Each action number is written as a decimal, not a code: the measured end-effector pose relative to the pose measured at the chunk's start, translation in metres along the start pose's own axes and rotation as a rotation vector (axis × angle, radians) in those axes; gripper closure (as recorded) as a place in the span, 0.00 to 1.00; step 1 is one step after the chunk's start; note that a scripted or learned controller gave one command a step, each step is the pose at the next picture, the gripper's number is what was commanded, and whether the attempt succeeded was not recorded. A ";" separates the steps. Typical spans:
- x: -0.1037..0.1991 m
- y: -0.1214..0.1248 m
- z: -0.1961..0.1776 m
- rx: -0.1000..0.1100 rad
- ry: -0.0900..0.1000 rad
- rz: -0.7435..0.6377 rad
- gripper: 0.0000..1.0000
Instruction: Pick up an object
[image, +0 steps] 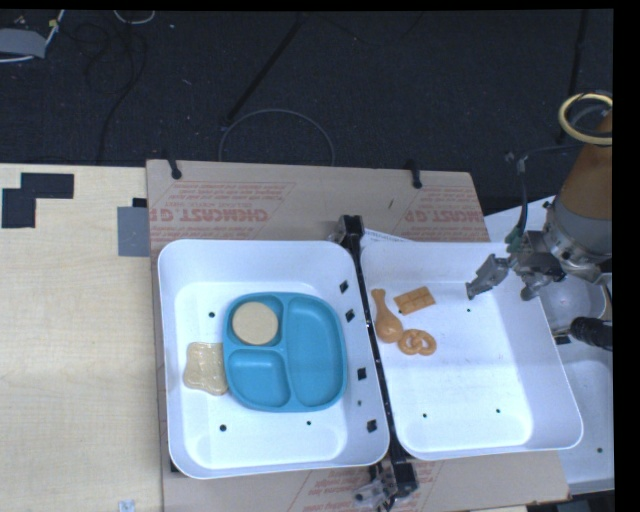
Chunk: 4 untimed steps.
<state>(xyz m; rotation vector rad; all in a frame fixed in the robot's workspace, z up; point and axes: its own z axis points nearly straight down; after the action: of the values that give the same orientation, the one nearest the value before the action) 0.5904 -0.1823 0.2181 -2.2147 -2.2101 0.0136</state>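
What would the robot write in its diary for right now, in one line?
gripper: above right bin's far right edge, holding nothing | right bin: cracker, pretzel, spoon | left bin: blue tray, round cookie

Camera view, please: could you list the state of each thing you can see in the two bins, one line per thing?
Blue plate: flat in the left bin, upright.
Round cookie: lying in the plate's upper left compartment.
Pale cracker: on the bin floor, against the plate's left edge.
Orange spoon: flat in the right bin.
Waffle piece: flat, apart from the spoon.
Pretzel: flat, by the spoon's lower end.
Claw: above the right bin, holding nothing.
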 end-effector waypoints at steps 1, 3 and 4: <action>0.000 0.003 -0.008 -0.014 -0.003 -0.002 0.00; 0.006 0.003 0.098 -0.008 -0.001 -0.002 0.00; 0.007 0.003 0.133 -0.010 -0.001 -0.001 0.00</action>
<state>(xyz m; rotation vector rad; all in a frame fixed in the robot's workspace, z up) 0.5913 -0.1746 0.0855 -2.2201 -2.2166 0.0039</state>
